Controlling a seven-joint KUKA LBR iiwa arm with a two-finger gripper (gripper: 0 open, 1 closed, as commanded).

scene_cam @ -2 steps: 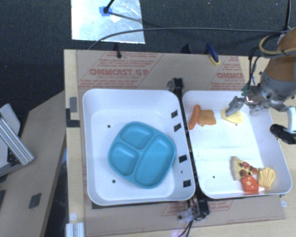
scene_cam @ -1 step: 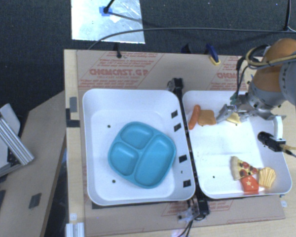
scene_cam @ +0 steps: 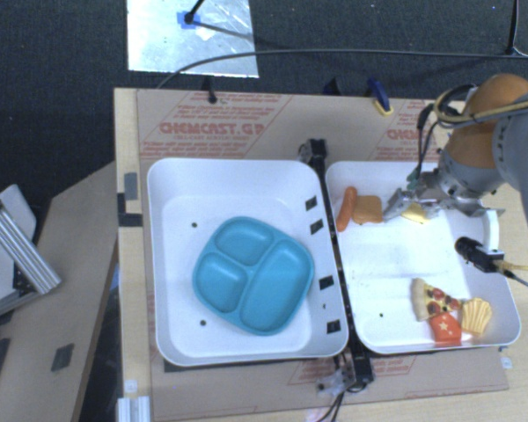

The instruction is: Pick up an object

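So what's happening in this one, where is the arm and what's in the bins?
The arm's gripper is low over the far side of the right bin, at a small yellow piece next to an orange carrot and a tan chunk. A pizza slice, a red piece and a ridged yellow piece lie near that bin's front corner. The left bin holds a blue divided plate.

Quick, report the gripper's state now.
Grey two-finger gripper: low in the right white bin, at a small pale yellow object beside the orange toy carrot; a grasp cannot be told.
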